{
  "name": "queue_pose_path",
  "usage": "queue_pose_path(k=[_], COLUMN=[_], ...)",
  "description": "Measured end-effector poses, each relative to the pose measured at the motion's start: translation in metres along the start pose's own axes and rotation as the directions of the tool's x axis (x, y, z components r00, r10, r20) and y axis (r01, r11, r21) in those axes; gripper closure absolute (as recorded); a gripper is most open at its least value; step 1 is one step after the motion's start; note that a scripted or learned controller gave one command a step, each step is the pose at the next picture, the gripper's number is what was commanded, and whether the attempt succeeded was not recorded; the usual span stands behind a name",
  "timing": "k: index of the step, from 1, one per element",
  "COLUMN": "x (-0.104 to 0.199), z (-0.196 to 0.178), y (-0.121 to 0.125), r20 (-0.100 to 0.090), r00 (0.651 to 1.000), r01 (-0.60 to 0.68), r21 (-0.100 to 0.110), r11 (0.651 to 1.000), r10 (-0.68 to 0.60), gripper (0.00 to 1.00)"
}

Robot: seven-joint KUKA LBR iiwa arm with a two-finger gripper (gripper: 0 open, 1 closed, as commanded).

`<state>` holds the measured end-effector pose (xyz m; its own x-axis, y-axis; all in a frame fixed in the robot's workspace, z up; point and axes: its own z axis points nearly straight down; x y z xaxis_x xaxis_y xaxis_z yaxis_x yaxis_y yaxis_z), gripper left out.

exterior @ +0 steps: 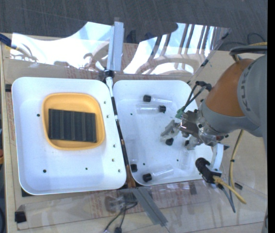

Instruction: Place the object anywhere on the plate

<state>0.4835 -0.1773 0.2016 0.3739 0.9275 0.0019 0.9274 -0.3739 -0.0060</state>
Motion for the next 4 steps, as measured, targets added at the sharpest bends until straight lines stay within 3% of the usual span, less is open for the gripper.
queue_pose_path(k=[1, 2, 3, 4], x=[0.000, 0.017, 0.053, 0.058], z=[0.007, 0.016, 0.016, 0.033], y=[-0.008, -0.014, -0.029, -0.032], r20=[0.002, 0.003, 0.002, 0.001], r00=[0.897, 0.725, 0.730, 0.775], r01=[0.442, 0.689, 0.684, 0.632], r21=[0.001, -0.001, 0.002, 0.002], r11=[0.897, 0.725, 0.730, 0.775], r10=[-0.442, -0.689, -0.684, -0.632], gripper=[0.00, 0.00, 0.00, 0.00])
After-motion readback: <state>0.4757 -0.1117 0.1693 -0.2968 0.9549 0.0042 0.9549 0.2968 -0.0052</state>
